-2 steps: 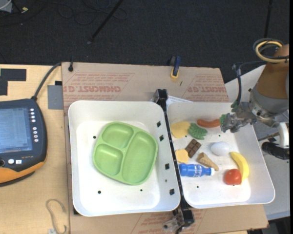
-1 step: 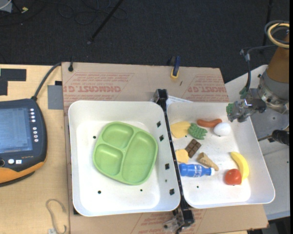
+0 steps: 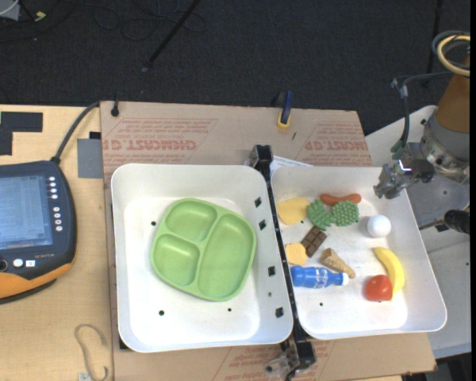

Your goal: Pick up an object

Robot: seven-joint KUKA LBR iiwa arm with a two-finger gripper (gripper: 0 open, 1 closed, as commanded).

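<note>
**A:** What could go wrong from here?

**B:** The arm's hand (image 3: 390, 182) sits over the far right corner of the right-hand shallow white bin (image 3: 428, 312), and whether it is spread or pressed together I cannot tell. It carries nothing that I can see. The toys below are crowded: the small white ball (image 3: 378, 226) lies nearest to it, and I judge a round thing like that would roll away from a descent that is slightly off-centre. Close to the rim, the hand could also strike the bin wall.

**A:** And the other candidates?

**B:** The yellow plastic banana (image 3: 391, 265) lies just beside the red plastic tomato (image 3: 378, 288), perhaps touching it, so a grasp there may nudge both. The blue and white toy bottle (image 3: 318, 277) lies on its side in the near left part of the same bin, close to the divider; its long axis runs left to right, cap end to the right. A grip along that axis would likely slip, so crossing it looks safer.

**A:** The banana's line?

**B:** Far to near, curving, its near end by the tomato. The green compartment plate (image 3: 204, 248) in the left-hand white bin (image 3: 135, 316) stands well apart.
</note>
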